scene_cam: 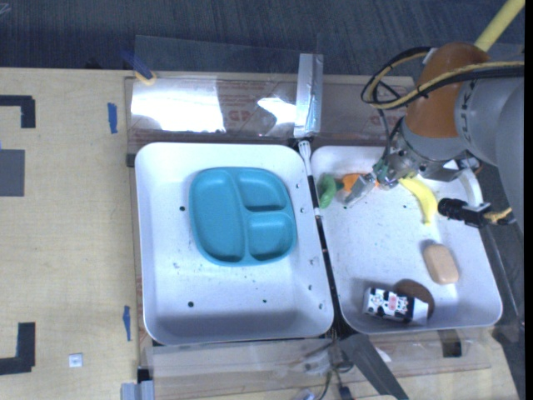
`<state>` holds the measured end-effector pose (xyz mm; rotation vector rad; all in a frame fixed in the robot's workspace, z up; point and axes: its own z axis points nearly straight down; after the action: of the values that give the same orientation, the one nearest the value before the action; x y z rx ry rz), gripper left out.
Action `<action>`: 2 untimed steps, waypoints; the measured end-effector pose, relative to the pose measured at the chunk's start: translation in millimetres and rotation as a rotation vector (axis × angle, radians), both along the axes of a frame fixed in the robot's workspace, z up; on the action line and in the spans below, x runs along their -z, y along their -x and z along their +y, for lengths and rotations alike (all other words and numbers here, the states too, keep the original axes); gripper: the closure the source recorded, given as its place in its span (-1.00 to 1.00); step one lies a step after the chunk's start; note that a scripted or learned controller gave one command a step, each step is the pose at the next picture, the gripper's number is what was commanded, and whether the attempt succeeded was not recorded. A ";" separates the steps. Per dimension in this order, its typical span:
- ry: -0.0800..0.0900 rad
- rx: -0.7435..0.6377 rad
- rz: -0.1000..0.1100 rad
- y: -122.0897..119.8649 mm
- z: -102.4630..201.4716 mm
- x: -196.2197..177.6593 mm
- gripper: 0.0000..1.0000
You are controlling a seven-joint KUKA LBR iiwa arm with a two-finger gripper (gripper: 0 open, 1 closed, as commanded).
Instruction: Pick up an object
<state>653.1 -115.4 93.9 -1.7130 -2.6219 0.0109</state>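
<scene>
An orange piece [353,179] lies in the right bin [375,248] at its far left corner, beside a green object [326,191]. The gripper [364,185] sits low just beside both; whether it grips anything cannot be told. A banana [419,197] lies right of it.

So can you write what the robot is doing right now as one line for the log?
task: pick up object | gripper: low in right bin, by orange piece and green toy | grasp: unclear | banana: loose

a pale wooden desk [67,240] carries two shallow white bins side by side: the left bin [158,307] and the right bin [366,248], their inner rims touching.
</scene>
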 end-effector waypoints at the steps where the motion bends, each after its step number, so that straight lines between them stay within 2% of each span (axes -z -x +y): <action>1: 0.000 0.193 0.011 -9.0 4.4 9.5 -1.00; 2: 0.001 0.124 -0.015 -14.2 9.5 -25.1 -1.00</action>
<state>667.3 -105.9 119.0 -1.8802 -2.5210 -0.0014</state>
